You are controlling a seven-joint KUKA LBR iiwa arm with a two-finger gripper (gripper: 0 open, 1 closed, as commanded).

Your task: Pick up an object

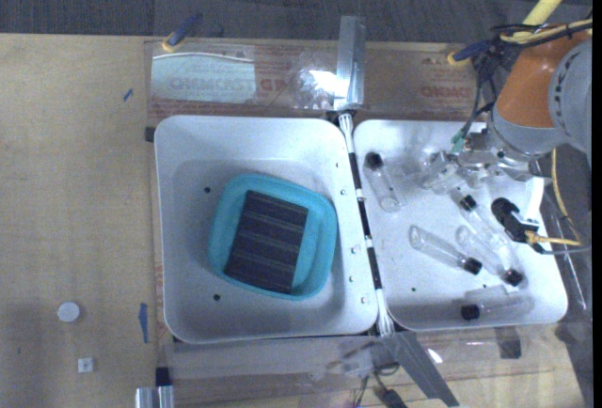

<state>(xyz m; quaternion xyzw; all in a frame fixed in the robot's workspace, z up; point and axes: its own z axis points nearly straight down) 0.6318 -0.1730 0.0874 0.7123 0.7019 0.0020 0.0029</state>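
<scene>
**A:** Since the job is to pick up an object, where do the objects lie?

**B:** All loose in the right bin (557,301). They are clear tubes with black caps. The leftmost tube (382,182) lies near the wall shared with the other bin, cap toward the top of the view. The middle tube (438,246) lies aslant on the bin floor, well apart from the first. The bottom tube (493,306) rests along the bin's lower edge. A short tube (466,202) sits between them, closer to the arm.

**A:** And the gripper?

**B:** The gripper (467,157) is low over the upper part of that same bin, above the short tube, beside a clear jumble I cannot make out. Whether it is wide or narrow I cannot tell, and I see nothing held in it.

**A:** What lies around that?

**B:** The arm (527,91) comes in at upper right, orange band showing. The left bin (179,209) holds a teal tray (222,229) with a dark ribbed block (268,240) lying in it. Both bins sit on a tan bench (66,162), where a small grey disc (68,310) lies well to the left.
</scene>
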